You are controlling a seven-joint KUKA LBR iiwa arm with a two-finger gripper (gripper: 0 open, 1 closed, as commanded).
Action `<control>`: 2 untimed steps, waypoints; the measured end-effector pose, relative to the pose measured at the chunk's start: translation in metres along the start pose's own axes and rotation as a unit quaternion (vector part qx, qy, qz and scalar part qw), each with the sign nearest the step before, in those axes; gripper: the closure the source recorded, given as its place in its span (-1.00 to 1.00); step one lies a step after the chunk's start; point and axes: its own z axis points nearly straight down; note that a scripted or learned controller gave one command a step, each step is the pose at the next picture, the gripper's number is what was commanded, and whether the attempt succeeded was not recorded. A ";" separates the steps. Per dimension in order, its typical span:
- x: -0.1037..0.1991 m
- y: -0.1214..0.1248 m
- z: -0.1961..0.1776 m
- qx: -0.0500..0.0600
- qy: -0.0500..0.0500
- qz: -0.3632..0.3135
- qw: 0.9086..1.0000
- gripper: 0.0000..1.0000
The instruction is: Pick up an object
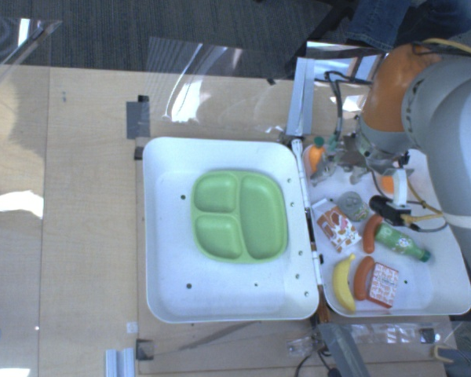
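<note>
Camera view from above gives me 2 white bins side by side on the bench [78, 234]. I see the left bin [165, 289] holding a green divided plate [241, 215] near its middle. My arm [432, 108] reaches into the far end of the right bin [443, 285], and the hand [359, 162] sits low there, just beside a small carrot [315, 155] at the bin's far left corner. I cannot tell how the hand is set. Nearer me in that bin lie a banana [343, 283], a sausage [370, 233], a green bottle [401, 242], a red snack packet [337, 228] and a red box [383, 283], all apart from the hand.
</note>
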 end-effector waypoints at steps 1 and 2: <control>-0.001 -0.025 0.009 -0.011 0.002 -0.036 0.999 -1.00; -0.007 -0.076 0.009 -0.012 0.002 -0.048 0.999 -1.00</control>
